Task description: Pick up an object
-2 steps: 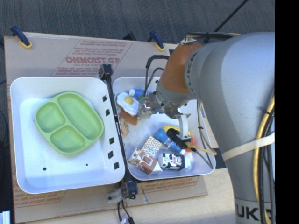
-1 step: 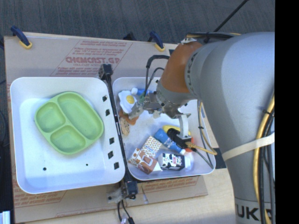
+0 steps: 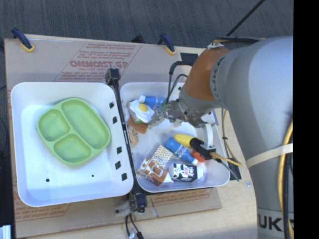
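1. We see the arm [image 3: 219, 78] reaching in from the right over the right bin [image 3: 219, 179], with the gripper [image 3: 167, 111] low at the bin's upper left, near the egg toy [image 3: 141, 111] and the blue bottle [image 3: 152, 101].

2. We cannot tell how the gripper stands; the wrist covers it, and nothing is visibly clamped in it.

3. The candidates all lie in the right bin: the egg toy and blue bottle at the top, a brown piece [image 3: 138, 127] just below them, a corn cob [image 3: 187, 140] and a blue tube [image 3: 180, 151] in the middle, a patterned box [image 3: 155, 165] and a black-and-white carton [image 3: 185, 172] along the near edge.

4. The left bin [image 3: 30, 183] holds a green tray [image 3: 75, 128], well apart from the arm.

5. We judge the task as not yet done: every item appears to rest on the bin floor and nothing looks lifted.

6. What is left, as we read it, is to close on one item, most likely the egg toy or its neighbours, and raise it clear. The crowding there could spoil the grip.
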### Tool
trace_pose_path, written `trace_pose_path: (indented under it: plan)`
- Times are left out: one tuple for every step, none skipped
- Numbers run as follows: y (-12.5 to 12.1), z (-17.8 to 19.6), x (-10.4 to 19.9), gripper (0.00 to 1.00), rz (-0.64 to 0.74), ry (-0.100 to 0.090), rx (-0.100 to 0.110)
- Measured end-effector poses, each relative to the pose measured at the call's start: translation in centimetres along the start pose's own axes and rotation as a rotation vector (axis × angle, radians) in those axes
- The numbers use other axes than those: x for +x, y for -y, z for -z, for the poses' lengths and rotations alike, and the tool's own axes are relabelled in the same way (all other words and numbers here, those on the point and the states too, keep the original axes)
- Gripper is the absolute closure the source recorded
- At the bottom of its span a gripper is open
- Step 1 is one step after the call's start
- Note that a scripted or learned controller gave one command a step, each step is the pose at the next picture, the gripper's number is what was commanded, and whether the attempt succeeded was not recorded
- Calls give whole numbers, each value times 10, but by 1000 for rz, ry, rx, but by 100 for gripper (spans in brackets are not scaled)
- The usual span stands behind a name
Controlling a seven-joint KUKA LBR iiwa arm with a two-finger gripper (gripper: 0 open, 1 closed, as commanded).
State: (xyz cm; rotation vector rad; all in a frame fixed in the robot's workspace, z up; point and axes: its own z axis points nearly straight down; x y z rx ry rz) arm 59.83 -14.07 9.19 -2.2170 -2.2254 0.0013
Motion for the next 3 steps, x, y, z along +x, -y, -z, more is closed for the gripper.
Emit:
trace_pose_path:
  plan:
    - [-58,0,1,0,1,-1,0]
    - [-24,0,-70,0,0,-1,2]
    - [77,0,-39,0,3,-1,2]
